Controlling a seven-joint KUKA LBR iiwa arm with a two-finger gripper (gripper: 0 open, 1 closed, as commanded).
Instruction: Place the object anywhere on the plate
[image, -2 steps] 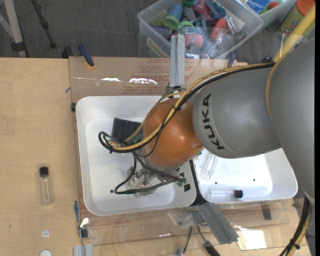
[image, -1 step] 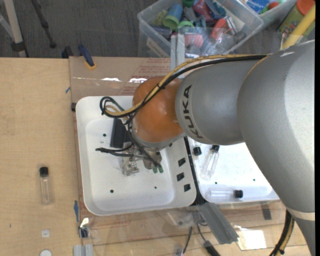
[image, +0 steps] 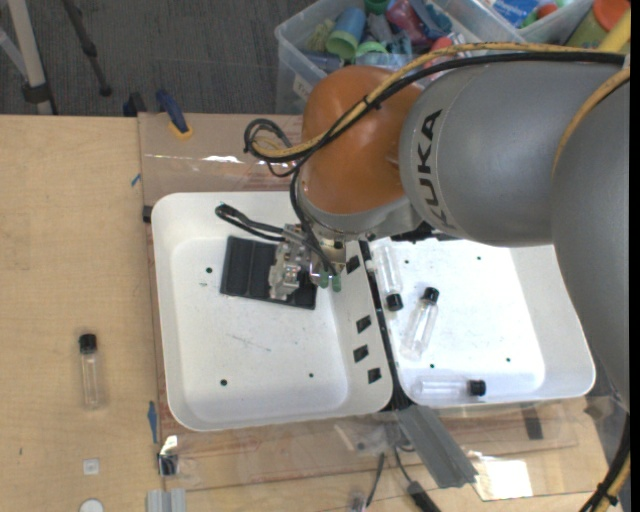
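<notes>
Hangs low at the 3 o'clock edge of the black plate (image: 250, 268) in the left bin (image: 200, 380); cannot tell whether the gripper (image: 298, 268) is clenched on anything or released. Best to ease toward 9 o'clock, over the plate's middle, before letting go, as a drop at the edge risks a roll-off. Clear vials (image: 420, 322), likely the object, lie at 3 o'clock in the right bin (image: 540, 370).
</notes>
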